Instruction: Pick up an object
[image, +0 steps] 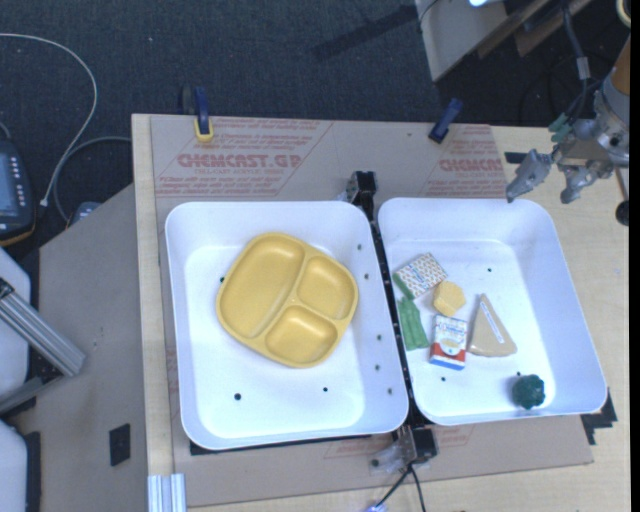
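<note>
Well apart: fingers (548, 183), yellow block (449, 297).

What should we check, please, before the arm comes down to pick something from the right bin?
1. Hand above the bin's far rim, nothing between its fingers: ok.
2. Fingers spread apart: ok.
3. Targets lie in the right bin: ok.
4. Green ball stands apart from the rest: ok.
5. Yellow block, carton and wedge crowd together: not ok.
6. Yellow tray out of the path: ok.
</note>
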